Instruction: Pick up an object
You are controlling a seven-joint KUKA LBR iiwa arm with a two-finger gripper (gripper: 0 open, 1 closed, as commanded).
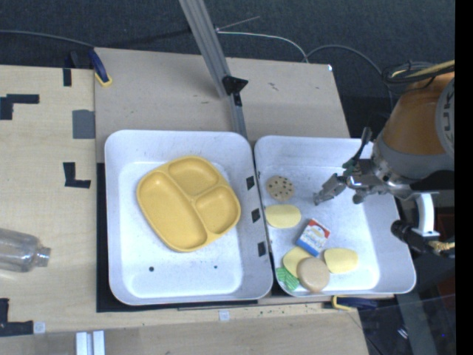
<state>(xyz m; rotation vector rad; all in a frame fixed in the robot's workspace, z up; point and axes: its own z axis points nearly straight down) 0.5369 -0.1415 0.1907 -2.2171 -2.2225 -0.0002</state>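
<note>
The right bin (384,231) holds several small items: a speckled brown cookie (278,188), a pale yellow oval (283,216), a small red, white and blue carton (313,237), a yellow lump (341,259), a tan round piece (313,274) and a yellow disc (294,258) over a green scrap (284,276). My gripper (327,192) hangs over the upper middle of this bin, pointing left. It sits right of the cookie and above the carton, apart from both. Nothing shows in its grasp.
The left bin (126,198) carries a yellow divided plate (188,202). A slanted metal bar (205,35) runs down to the bins' shared top edge. A clear bottle (18,251) lies on the bench at far left. The arm's orange band (417,128) overhangs the right bin's right side.
</note>
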